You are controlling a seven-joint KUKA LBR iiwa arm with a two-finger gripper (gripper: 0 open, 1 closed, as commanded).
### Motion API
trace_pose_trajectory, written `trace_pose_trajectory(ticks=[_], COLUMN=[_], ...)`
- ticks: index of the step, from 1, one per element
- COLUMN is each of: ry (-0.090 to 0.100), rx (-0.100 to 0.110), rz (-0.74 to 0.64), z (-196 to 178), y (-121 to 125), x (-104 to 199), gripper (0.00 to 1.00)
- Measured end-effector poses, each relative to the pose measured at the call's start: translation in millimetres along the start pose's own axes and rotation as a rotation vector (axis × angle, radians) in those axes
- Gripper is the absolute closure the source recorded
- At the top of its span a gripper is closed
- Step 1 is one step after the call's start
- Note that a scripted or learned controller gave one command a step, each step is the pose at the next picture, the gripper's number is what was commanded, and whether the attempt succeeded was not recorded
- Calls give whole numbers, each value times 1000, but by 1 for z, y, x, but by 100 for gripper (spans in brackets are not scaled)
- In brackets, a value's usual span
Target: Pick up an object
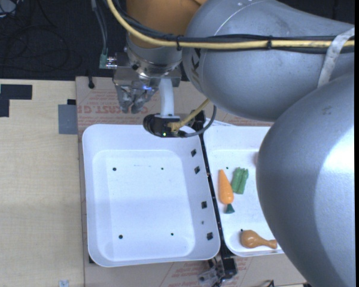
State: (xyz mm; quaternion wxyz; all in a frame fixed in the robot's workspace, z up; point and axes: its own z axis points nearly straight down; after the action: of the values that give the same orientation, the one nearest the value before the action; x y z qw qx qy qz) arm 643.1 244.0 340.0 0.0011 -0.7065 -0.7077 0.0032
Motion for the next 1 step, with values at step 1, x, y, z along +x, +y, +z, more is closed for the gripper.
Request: trace_pose_trajectory(ticks=[1], ry=[-1], rx=[0], rz=[-7], z=[-12], y=[0], x=[1], gripper=[100])
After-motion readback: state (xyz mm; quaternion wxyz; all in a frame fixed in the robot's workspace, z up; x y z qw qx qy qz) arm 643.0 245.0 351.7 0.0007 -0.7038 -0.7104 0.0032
